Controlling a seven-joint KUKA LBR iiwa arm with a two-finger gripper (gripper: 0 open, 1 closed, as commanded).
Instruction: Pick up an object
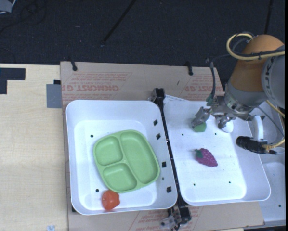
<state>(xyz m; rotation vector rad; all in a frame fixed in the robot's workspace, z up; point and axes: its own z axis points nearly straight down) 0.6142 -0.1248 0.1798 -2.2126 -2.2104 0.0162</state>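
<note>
My gripper [213, 120] hangs over the far part of the right bin [259, 189], and its fingers stand apart. A small green object [199, 126] lies on the bin floor right at the tip of the left finger [201, 115], not between the two fingers. Nearer the camera, a purple toy grape bunch [206, 157] rests in the middle of the same bin, well apart from the gripper.
In the left bin [74, 129] lie a green divided plate [126, 160] and a small orange-red object [110, 199] at its near edge. A black divider [165, 143] runs between the two bins. The arm comes in from the right over the right bin's far corner.
</note>
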